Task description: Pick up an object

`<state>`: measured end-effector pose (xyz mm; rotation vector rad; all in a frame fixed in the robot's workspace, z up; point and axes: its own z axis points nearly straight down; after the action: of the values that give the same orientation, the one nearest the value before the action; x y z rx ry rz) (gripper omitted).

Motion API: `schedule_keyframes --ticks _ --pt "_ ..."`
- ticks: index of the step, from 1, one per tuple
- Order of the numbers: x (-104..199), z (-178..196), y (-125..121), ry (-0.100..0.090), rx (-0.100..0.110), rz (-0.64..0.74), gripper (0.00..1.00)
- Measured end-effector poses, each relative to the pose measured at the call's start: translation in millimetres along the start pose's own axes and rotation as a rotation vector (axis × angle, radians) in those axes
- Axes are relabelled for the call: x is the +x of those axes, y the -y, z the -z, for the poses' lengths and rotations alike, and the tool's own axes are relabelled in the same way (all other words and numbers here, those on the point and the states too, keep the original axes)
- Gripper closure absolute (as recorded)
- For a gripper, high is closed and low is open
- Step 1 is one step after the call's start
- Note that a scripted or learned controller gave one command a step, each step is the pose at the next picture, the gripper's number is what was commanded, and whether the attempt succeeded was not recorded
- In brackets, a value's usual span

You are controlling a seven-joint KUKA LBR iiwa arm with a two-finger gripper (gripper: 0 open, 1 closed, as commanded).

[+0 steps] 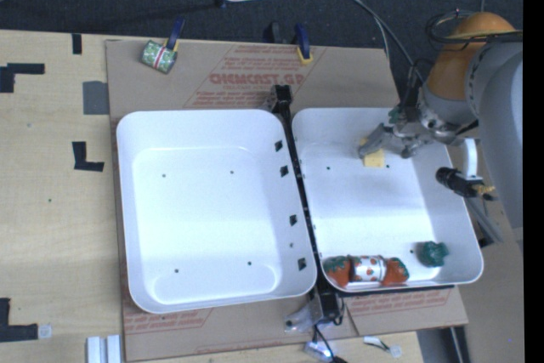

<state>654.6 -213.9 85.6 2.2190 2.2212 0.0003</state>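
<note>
Two bins sit side by side on the counter (pixel 51 183); the right bin (pixel 365 208) holds a small block (pixel 373 157) toward twelve o'clock, under the tool (pixel 393 142); a can (pixel 367 269) and a small lump (pixel 431 252) lie toward six o'clock.

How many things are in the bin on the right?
3: a yellow block at the gripper, a red-and-white can and a green lump along the near wall. The arm may hide more.

The bench (pixel 51 183) is pale wood with black tape marks; a cardboard sheet (pixel 246 76) lies on it, bearing two white bins (pixel 204 208); a small green roll (pixel 158 56) rests on the sheet's far-left corner.
</note>
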Motion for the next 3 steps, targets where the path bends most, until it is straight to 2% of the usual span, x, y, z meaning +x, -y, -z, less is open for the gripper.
schedule_keyframes --ticks 1,2,3 --pt "0 0 0 0.0 0.0 0.0 0.0" --pt "35 0 20 -0.001 0.0 0.001 0.0" --pt "63 94 44 -0.001 -0.007 -0.068 0.0"
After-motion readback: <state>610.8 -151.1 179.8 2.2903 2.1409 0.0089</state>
